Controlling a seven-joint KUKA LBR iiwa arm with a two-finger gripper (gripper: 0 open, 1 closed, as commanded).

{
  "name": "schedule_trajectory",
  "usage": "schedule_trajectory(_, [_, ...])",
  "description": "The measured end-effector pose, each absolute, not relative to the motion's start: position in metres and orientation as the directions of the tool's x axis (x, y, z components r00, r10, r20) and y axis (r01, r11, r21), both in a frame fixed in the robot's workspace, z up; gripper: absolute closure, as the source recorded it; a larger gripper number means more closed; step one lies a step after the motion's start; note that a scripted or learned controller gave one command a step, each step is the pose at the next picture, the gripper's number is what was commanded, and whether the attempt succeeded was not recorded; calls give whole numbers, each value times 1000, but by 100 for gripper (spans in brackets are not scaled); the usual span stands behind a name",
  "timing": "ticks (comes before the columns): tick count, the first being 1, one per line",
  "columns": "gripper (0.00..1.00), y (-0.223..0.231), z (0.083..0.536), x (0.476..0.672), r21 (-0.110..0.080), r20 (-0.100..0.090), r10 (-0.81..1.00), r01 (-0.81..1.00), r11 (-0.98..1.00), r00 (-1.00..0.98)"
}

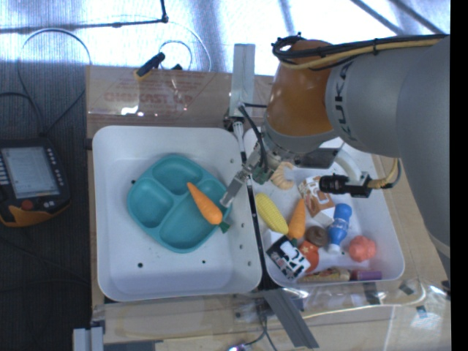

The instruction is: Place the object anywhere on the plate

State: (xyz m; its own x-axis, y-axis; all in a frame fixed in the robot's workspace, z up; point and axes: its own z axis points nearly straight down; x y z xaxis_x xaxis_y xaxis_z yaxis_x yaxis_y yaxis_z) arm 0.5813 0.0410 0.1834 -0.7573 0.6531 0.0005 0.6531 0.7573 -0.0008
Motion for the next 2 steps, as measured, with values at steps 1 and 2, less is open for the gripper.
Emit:
schedule_trajectory(1, [0, 49, 215, 560, 1, -2, 623, 623, 782, -782])
schedule_trajectory(2, [0, 85, 234, 552, 1, -3, 323, 323, 946, -946])
